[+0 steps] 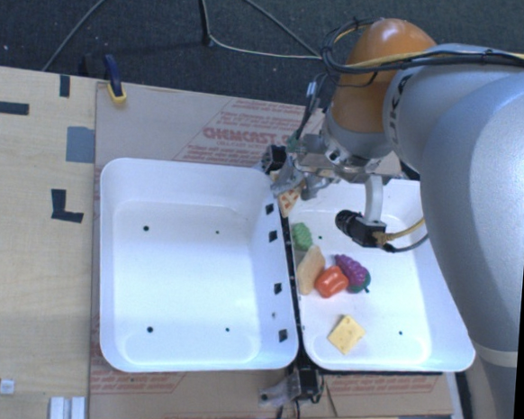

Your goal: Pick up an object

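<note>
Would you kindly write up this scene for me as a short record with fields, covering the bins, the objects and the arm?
left bin: white bin on the brown board
right bin: white bin holding the toys
objects: green piece, tan piece, red piece, purple grapes, yellow cheese wedge
grouping: first four clustered near the divider; cheese apart, nearer the front
arm: gripper over the far end of the divider, a small tan thing at its tip
grasp: cannot tell

Toys (329,277) in right bin (432,348); pincer (292,193) above dividing rims.
</note>
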`<action>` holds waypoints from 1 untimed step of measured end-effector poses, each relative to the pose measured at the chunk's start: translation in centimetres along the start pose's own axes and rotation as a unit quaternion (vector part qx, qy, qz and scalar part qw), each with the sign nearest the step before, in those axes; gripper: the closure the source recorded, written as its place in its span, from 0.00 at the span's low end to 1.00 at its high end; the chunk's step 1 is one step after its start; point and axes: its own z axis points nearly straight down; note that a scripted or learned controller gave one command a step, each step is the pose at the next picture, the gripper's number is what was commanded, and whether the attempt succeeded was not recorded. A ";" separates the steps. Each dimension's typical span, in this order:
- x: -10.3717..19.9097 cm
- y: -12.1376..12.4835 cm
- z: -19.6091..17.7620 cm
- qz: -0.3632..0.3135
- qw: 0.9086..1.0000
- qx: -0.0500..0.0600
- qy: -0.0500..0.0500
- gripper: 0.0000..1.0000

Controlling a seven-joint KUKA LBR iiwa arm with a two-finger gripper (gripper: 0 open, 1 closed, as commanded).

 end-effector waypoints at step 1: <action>8.7 -4.4 0.0 0.001 1.000 0.006 0.000 1.00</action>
